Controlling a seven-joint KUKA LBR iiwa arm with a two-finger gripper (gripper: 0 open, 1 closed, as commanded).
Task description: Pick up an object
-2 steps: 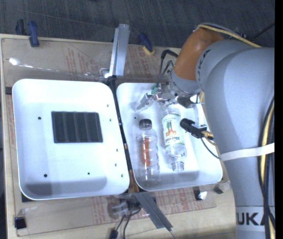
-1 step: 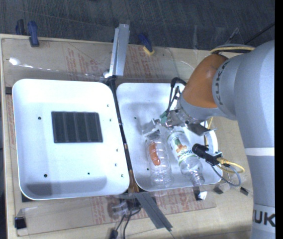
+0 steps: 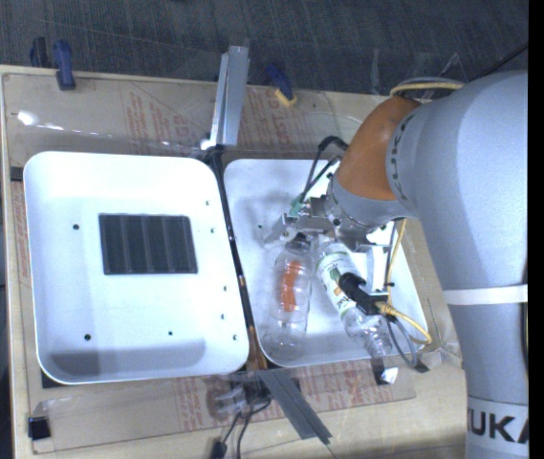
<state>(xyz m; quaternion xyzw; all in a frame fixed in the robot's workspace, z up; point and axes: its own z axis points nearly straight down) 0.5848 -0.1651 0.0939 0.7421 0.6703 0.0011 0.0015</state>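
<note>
Now end effector (image 3: 302, 226) low in right bin (image 3: 252, 185), finger state impossible to tell. Clear bottle with orange label (image 3: 292, 290) just below it, touching or nearly, long axis running away toward bin's near wall; second bottle (image 3: 343, 290) alongside.

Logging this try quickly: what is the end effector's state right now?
End effector: low in the right bin, just above the clear bottle; open or closed cannot be told, no grasp visible.

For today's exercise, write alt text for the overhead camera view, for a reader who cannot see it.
A grey robot arm reaches from the right into the right bin, its gripper low over two clear plastic bottles. The left bin holds a dark ridged rectangle.
</note>
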